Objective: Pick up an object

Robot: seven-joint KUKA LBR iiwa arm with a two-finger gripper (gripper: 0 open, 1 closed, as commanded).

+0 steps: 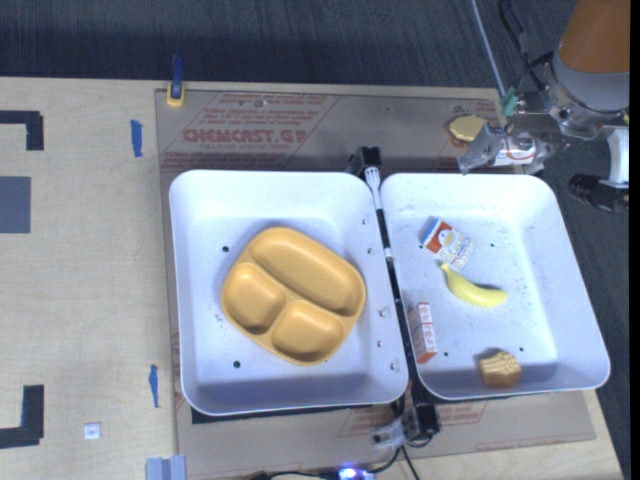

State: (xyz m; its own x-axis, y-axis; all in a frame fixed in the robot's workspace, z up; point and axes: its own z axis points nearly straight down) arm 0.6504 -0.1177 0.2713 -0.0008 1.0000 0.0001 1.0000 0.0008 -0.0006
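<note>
Two white bins sit side by side: left bin (190, 218) holds a yellow tray (292, 294); right bin (560, 228) holds a banana (473, 290), carton (447, 245), packet (424, 330) and bread (499, 367), with open floor between. Beyond its far rim hangs the gripper (490, 146), grip unclear. Cardboard (250, 128) reads "CHEMCAST".

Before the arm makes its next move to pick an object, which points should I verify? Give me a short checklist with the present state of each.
1. Gripper above the bench, outside both bins: ok.
2. Fingers open: cannot tell.
3. Nothing seen held: ok.
4. Banana lies free in the right bin, apart from the small carton: ok.
5. Red packet sits against the bin's left wall, hard to grasp: not ok.
6. Yellow tray lies flat in the left bin: ok.
</note>
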